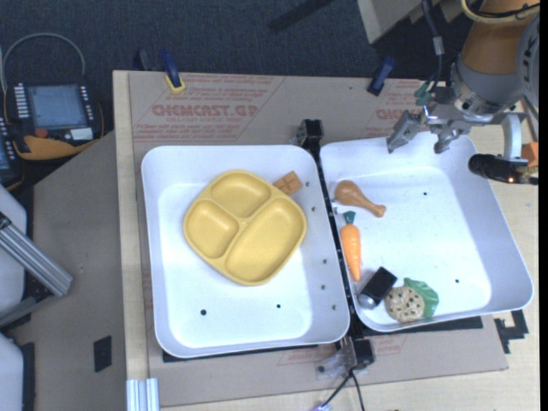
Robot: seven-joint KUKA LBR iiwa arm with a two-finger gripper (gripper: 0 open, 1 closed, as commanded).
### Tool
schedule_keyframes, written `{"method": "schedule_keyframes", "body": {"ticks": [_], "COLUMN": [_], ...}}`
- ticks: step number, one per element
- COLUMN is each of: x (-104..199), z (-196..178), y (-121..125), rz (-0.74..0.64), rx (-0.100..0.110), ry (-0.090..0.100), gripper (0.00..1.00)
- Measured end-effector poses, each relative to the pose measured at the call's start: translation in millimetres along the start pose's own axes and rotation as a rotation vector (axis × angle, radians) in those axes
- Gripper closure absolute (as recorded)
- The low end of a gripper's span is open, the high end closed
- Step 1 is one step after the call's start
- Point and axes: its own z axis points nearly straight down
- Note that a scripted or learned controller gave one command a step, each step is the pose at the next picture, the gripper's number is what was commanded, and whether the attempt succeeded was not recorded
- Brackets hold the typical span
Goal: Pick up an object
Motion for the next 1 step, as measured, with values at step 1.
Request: {"method": "schedule_keyframes", "body": {"ticks": [1], "x": [0.1], "z": [-2.4], "y": [1.1], "rz": [-0.001], "rx": [-0.005], "ry": [-0.001], "gripper": [0.0]}}
